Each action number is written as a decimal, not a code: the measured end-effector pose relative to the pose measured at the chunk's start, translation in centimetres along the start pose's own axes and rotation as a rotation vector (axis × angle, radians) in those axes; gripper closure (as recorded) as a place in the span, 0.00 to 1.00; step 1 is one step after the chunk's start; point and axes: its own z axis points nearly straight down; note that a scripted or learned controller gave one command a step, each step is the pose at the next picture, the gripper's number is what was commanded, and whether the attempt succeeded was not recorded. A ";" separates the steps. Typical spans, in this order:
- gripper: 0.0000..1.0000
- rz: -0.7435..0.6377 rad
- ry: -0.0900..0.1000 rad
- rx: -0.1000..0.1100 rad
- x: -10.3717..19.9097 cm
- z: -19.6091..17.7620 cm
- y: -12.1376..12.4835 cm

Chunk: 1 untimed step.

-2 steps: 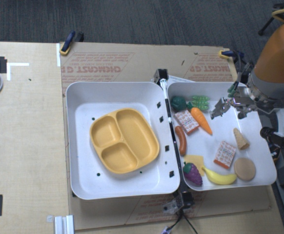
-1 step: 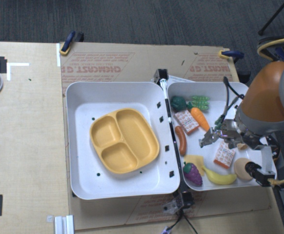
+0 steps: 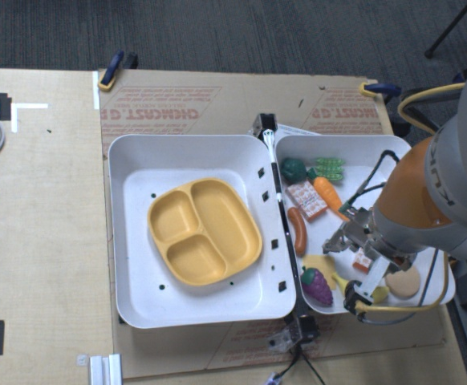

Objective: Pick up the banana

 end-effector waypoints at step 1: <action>1.00 0.001 0.001 0.000 0.0 -0.9 0.1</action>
